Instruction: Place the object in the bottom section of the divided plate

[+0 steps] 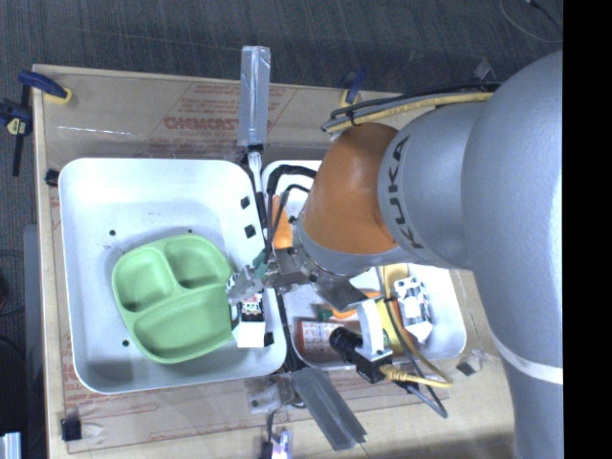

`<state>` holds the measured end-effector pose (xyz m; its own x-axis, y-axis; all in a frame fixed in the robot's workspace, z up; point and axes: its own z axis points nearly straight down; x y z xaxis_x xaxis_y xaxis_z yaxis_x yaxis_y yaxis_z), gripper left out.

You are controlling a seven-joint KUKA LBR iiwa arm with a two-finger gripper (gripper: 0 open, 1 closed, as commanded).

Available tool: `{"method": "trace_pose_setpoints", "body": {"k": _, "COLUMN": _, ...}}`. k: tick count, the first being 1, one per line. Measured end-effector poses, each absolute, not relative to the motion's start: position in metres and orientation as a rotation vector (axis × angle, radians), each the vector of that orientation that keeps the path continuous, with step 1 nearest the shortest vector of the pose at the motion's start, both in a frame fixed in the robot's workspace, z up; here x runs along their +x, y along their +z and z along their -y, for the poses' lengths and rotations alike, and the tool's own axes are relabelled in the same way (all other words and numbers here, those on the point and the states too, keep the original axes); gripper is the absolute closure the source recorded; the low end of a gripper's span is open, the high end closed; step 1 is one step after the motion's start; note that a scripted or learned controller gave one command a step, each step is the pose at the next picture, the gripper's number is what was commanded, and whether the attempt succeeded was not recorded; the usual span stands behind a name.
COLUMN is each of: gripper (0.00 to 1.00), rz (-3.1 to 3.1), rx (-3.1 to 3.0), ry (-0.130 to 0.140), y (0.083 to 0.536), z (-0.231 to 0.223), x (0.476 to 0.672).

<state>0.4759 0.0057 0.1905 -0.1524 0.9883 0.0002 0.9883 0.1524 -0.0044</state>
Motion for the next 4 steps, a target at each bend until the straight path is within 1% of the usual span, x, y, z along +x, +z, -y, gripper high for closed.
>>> {"method": "trace_pose_setpoints", "body": {"k": 1, "gripper": 1.0, "rz": 2.386, "rx": -2.037, "ry": 0.007, "y": 0.1999, "z": -0.006, "x": 0.4769}}
{"method": "trace_pose_setpoints", "body": {"k": 2, "gripper": 0.0, "rz": 2.388, "rx": -2.036, "ry": 0.007, "y": 0.1999, "z": -0.006, "x": 0.4769}}
{"method": "trace_pose_setpoints", "body": {"k": 3, "gripper": 1.0, "rz": 2.392, "rx": -2.03, "ry": 0.008, "y": 0.2095, "z": -0.0063, "x": 0.4781}}
{"method": "trace_pose_setpoints", "body": {"k": 4, "gripper": 0.0, "rz": 2.393, "rx": -2.03, "ry": 0.008, "y": 0.2095, "z": -0.0064, "x": 0.4781}}
